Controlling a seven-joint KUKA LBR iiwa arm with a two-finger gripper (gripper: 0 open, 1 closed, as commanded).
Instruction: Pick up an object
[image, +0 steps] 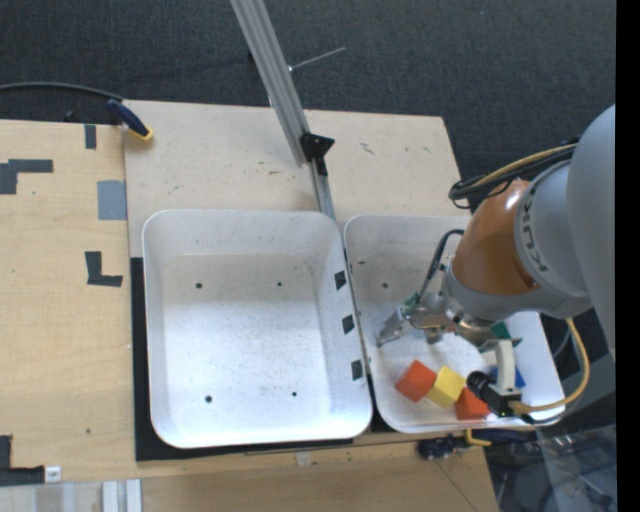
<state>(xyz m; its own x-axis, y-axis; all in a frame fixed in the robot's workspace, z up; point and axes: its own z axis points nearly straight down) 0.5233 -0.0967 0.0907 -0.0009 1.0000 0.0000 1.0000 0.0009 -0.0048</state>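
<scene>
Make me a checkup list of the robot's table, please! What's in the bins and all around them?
Surface: wooden bench bearing two white bins, left bin and right bin.
Job's things: orange block, yellow block, second orange block, grouped in the right bin.
Clutter: grey tape patches on the bench.
Gripper: gripper above the right bin, holding nothing.
Cables: black cable; yellow cable.
Surroundings: metal pole, dark carpet.

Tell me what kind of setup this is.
Likely a lab bin-picking test bench: two shallow white bins side by side on a plywood top, toy blocks in the right bin, and a grey-and-orange robot arm over them.
</scene>
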